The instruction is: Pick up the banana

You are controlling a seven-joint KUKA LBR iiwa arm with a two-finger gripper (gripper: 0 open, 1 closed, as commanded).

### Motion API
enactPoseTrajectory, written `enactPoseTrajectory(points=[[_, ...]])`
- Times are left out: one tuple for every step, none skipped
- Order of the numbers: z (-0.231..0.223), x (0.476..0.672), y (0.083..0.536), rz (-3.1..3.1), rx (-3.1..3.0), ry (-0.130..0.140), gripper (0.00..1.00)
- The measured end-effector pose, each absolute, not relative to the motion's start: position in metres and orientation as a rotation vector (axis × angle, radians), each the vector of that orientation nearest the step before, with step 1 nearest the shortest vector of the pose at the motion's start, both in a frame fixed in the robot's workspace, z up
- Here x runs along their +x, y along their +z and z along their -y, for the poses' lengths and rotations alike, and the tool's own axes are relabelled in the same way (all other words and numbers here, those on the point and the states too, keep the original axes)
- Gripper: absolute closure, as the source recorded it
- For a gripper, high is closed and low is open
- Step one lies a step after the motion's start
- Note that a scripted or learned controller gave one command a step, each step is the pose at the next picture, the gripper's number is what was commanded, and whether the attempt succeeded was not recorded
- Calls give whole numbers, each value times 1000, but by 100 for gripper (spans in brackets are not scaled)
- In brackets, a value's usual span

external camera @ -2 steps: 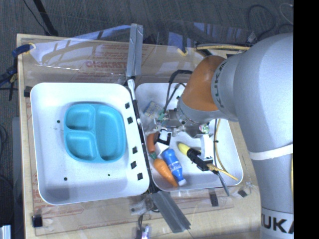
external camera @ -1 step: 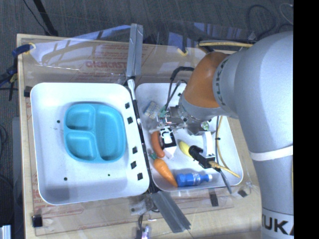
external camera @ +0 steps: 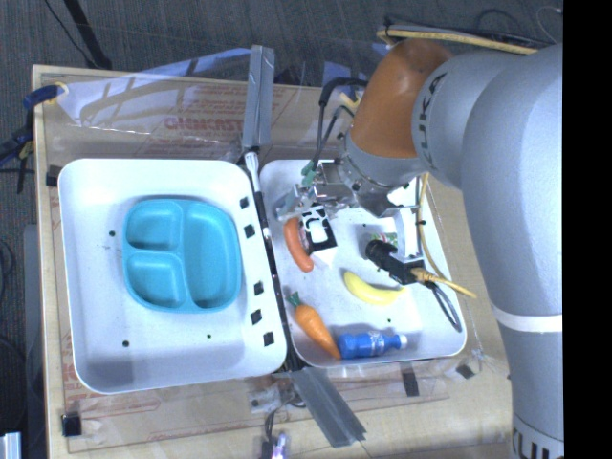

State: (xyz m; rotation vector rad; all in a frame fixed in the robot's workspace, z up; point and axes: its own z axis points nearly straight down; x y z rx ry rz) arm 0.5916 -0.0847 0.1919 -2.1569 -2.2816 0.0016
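Observation:
The yellow banana lies flat in the right bin, right of centre, curved with its ends pointing up. My gripper hangs over the upper left part of that bin, well up and left of the banana and apart from it. It sits just beside the top end of an orange-red sausage. The grey arm with its orange band covers the bin's far right corner.
An orange carrot and a blue bottle lie along the right bin's near edge, just below the banana. A black fitting with a yellow cable sits right above the banana. The left bin holds a blue divided plate.

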Motion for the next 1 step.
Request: enactPoseTrajectory(points=[[17,597,191,2216,-2225,3,100]])
